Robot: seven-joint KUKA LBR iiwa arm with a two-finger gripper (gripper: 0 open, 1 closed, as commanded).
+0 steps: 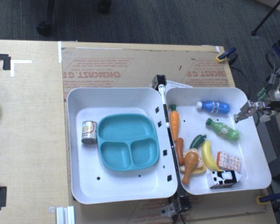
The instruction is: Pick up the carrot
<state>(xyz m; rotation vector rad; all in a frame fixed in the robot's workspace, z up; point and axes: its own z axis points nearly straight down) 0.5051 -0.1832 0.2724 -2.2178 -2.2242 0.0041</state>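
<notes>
At the left wall of the right bin (251, 139), the carrot (174, 120) lies hard against the divider, so the end effector (244, 111), its state impossible to tell, may strike that wall or nudge the sausage (179, 150) instead.

The carrot (174, 123) lies against the right bin's (254, 139) left wall, hemmed below by a sausage (179, 151). Open floor lies to its right and above. Farther right, a blue bottle (214, 107), green bottle (222, 129) and banana (208, 155) crowd the way.
</notes>
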